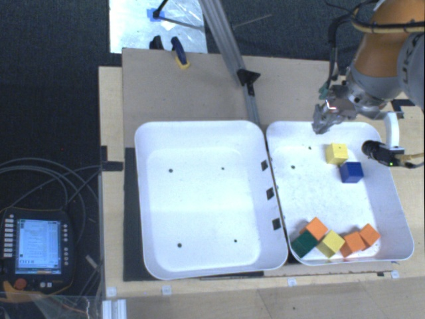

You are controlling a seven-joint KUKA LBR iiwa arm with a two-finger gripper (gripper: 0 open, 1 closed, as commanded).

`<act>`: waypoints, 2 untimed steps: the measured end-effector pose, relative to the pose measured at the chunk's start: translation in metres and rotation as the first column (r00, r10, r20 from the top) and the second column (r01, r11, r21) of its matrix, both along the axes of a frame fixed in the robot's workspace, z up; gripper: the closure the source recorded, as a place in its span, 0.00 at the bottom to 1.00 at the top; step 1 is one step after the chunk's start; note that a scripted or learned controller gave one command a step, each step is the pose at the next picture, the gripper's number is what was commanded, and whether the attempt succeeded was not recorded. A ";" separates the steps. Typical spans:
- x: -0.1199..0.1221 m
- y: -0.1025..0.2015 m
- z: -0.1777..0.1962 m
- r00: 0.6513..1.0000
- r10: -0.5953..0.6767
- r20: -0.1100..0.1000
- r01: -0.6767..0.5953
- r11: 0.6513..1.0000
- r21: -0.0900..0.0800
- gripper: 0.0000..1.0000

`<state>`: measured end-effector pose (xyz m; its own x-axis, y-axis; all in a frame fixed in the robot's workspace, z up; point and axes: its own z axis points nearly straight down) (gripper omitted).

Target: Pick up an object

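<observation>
White bins sat side by side on the worktop [199, 92]: left bin [143, 171] bare, right bin [392, 198] holding all the blocks. Arm [388, 42] reached in from the right, hand [325, 119] poised over the right bin's far rim; whether it was spread or pressed together could not be told, and nothing showed between its tips. Step judged: approach, no grasp yet. Nearest candidates were the yellow block [337, 153] and the blue block [351, 171] just beside it, near the hand. Cluster at the near wall: green block [304, 243], two orange blocks [316, 228] [362, 238], second yellow [331, 244]. Next move called for shifting over one block, then descending squarely.
</observation>
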<state>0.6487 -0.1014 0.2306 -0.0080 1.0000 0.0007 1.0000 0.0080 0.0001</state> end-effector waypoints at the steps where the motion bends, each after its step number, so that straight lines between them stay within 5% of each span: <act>1: -0.024 0.054 -0.004 1.000 0.002 -0.001 -0.002 1.000 0.002 1.00; 2: -0.047 0.108 -0.006 1.000 0.002 -0.002 -0.002 1.000 0.002 1.00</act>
